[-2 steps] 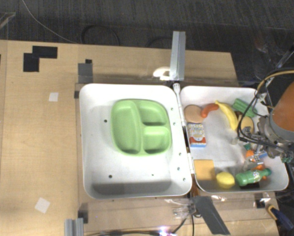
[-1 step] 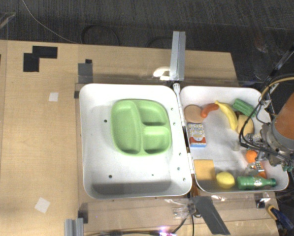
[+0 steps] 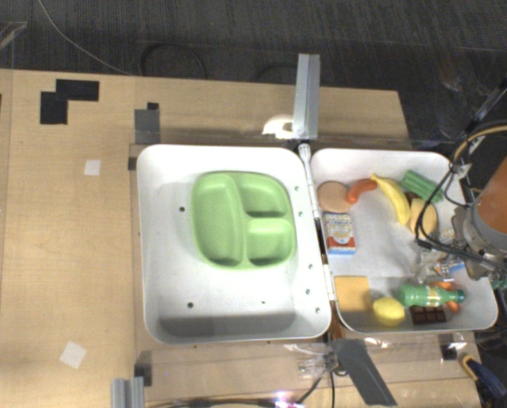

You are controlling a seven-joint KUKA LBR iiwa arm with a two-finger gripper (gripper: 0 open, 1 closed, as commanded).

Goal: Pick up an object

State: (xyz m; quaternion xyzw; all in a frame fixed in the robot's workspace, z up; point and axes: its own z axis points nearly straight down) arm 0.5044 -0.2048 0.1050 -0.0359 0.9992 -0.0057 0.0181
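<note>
Slanted overhead view of both bins [image 3: 151, 228]

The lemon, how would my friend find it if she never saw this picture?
Look in the right bin, along its near edge. The lemon sits there between a tan square and a dark brown block. It's the only small, round, bright yellow thing; the banana is long and curved.

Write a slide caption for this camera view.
Gripper low over right white bin's toy food, by green bottle; green divided plate in left white bin.

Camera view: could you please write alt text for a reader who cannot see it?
Two shallow white bins sit side by side on a wooden bench. The left bin holds a green divided plastic tray; the right bin holds toy food, including a yellow banana, beside the grey arm's pincer.
</note>
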